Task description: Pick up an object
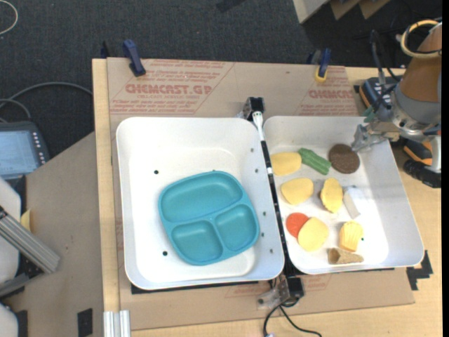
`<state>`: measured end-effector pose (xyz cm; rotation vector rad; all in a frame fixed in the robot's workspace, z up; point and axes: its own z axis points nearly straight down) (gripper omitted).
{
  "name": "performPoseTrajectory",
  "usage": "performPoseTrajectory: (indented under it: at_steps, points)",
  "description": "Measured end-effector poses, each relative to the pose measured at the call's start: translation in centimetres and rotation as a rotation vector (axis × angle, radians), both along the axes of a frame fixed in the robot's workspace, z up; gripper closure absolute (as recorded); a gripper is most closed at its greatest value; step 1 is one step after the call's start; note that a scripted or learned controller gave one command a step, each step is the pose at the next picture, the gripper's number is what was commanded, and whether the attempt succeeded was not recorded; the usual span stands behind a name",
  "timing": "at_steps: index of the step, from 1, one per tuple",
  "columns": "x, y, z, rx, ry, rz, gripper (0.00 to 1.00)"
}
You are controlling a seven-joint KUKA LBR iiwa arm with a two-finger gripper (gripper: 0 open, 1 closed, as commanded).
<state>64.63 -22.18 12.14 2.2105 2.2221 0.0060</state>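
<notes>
Hovering upper right, gripper [365, 136] jaw state unclear; brown disc [344, 159] nearby looks light, rigid; pinch across edges

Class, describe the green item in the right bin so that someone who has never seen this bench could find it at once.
Start at the right bin, the one crowded with small food-like pieces, and look along its far side. Between a pale yellow piece and a round brown disc lies the green item, set at a slant. It is the bin's only green piece, long and narrow while its neighbours are rounded.
</notes>
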Motion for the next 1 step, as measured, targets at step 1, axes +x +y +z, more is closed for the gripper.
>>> performPoseTrajectory:
  at_steps: [1]
  points:
    - [-1.67,-0.21,1.29,0.002,0.008,-0.006,1.0]
